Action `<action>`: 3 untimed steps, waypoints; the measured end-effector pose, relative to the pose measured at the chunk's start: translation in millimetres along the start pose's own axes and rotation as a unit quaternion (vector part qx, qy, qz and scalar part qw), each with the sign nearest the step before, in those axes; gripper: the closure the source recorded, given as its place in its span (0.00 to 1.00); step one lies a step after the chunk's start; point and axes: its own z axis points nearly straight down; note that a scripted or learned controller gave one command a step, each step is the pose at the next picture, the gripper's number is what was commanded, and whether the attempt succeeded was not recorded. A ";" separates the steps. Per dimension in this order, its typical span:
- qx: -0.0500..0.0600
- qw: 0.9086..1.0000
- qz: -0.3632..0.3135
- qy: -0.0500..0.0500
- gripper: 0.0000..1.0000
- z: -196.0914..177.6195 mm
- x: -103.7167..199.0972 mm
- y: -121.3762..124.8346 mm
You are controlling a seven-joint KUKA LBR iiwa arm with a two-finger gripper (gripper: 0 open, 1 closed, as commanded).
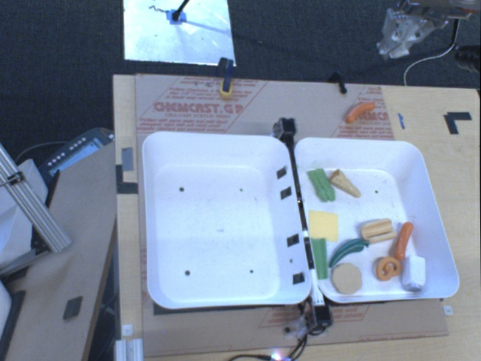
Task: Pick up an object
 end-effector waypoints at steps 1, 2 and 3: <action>0.002 1.000 0.000 0.001 1.00 -52.9 50.6 0.1; 0.009 1.000 0.001 0.001 1.00 59.1 69.0 -1.6; 0.002 1.000 0.000 0.001 1.00 1.6 119.8 0.1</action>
